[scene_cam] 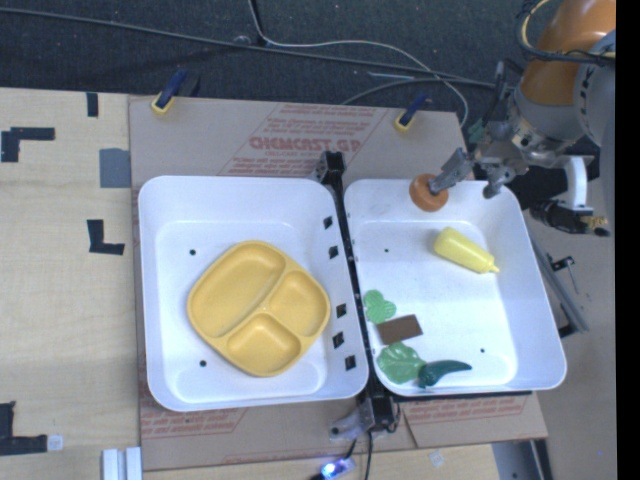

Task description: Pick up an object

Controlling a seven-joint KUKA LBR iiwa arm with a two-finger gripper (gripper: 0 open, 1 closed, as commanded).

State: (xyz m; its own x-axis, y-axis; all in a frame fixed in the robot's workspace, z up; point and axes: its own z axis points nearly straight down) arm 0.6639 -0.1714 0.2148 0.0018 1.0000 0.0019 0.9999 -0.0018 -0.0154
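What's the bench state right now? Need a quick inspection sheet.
Surface: two white bins side by side; left bin, right bin, on a cardboard sheet.
Job's things: left bin holds a yellow divided plate; right bin holds a yellow piece, a brown block, green pieces, an orange round object at the far rim.
Clutter: nothing seen.
End effector: over the right bin's far edge, beside the orange object.
Cables: cable behind the bins.
Surroundings: clamps on the cardboard.
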